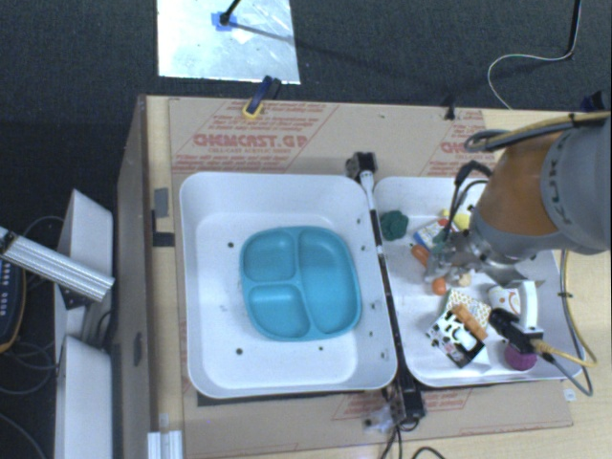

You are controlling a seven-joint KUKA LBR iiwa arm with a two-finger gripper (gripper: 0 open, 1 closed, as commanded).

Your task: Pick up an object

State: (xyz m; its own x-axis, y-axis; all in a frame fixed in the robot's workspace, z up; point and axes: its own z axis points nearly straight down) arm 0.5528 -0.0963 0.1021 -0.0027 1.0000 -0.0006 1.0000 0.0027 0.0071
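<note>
Low in the right half of the frame, the right bin (406, 371) holds the loose objects: a dark green lump (393, 224) at its upper left, a black-and-white spotted piece (451, 335) near its lower edge with an orange-and-tan block (469, 311) just above it, a white cup (513, 299) to the right, and a purple thing (521, 357) at the lower right. Small orange bits (422, 253) lie near the middle. Over these hangs the claw (452, 254), on the grey-and-orange arm (545, 194) coming from the right edge; how it stands, and whether it grips anything, cannot be told. Left of centre, the other bin (206, 295) carries a blue divided tray (299, 282). Both bins sit on the table (277, 137).
</note>
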